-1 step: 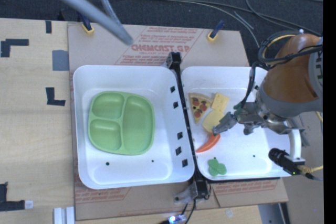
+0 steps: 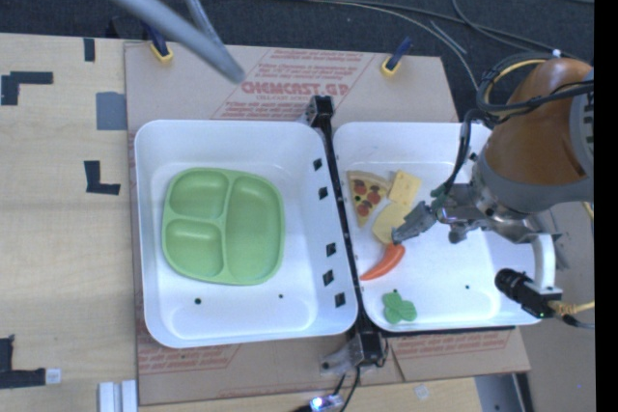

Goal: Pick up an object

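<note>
Gripper point(image 2: 417, 222) is seen low in the right bin point(image 2: 483, 304), its tip beside the yellow piece point(image 2: 391, 219).
Finger state cannot be told. Pizza slice point(image 2: 365, 194), cheese point(image 2: 404, 187), carrot point(image 2: 384, 261) and green piece point(image 2: 398, 307) are found in that bin; a green plate point(image 2: 224, 225) lies in the left bin point(image 2: 164, 304).

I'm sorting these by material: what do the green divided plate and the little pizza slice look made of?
The green divided plate looks like moulded plastic: one even colour, rounded compartment ridges, a soft matte sheen. The pizza slice also looks like toy plastic, with flat printed-looking toppings, though rubber or foam cannot be ruled out.
</note>
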`<state>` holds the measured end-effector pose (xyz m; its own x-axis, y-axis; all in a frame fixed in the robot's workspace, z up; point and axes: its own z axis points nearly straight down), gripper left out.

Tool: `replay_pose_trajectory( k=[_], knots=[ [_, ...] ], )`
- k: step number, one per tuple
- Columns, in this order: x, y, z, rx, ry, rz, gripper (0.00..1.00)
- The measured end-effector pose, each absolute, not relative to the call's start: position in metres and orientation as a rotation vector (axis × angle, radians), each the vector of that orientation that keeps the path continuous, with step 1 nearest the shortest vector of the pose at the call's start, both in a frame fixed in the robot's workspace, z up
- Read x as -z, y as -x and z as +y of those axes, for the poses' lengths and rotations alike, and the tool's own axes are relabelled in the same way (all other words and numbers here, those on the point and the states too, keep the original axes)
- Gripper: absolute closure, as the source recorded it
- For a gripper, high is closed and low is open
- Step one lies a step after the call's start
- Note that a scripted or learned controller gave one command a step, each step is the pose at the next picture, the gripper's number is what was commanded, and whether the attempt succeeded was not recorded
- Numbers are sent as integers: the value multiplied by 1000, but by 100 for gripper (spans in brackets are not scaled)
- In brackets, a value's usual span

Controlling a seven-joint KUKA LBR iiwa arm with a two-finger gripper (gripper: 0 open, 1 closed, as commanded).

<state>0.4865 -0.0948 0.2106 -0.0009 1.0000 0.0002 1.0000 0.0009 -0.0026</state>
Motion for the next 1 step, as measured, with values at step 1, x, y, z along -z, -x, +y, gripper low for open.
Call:
replay_pose_trajectory(
  k=[1],
  knots=[
    [-167,-486,-96,-7,2217,-2218,0]
  ],
)
